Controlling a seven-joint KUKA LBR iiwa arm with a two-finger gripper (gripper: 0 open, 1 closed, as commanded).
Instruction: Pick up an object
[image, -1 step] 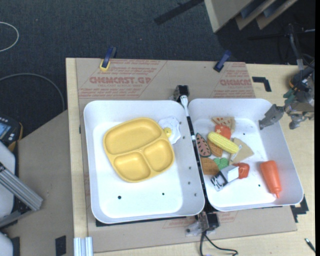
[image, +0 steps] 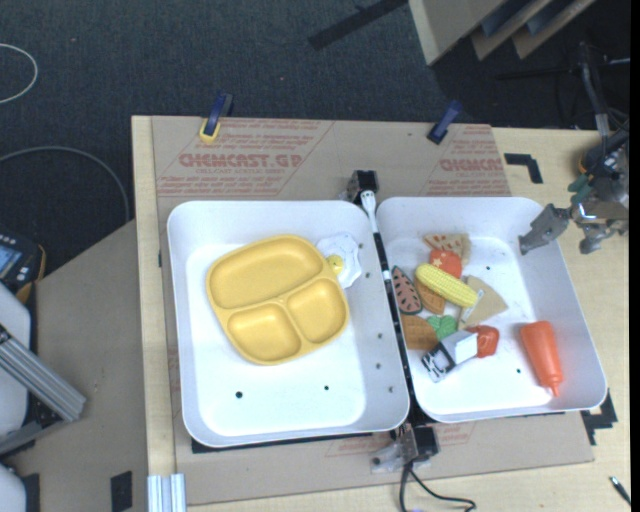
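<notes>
Camera view has the gripper (image: 545, 228) over the right bin's (image: 570, 290) far right corner, one grey finger (image: 538, 231) pointing down-left; whether its jaws are apart or together cannot be told, and nothing shows between them. Toy food lies in that bin: an orange carrot (image: 542, 354) near the right wall, its long axis running far-to-near, narrower end toward the bench's near edge. A yellow corn cob (image: 446, 285) lies slanted near the bin's middle, among a watermelon slice (image: 405, 290), a tomato (image: 485, 341) and other small pieces. In the left bin (image: 200, 400) sits a yellow divided plate (image: 277, 297), a fried egg (image: 337, 256) touching its far right rim.
</notes>
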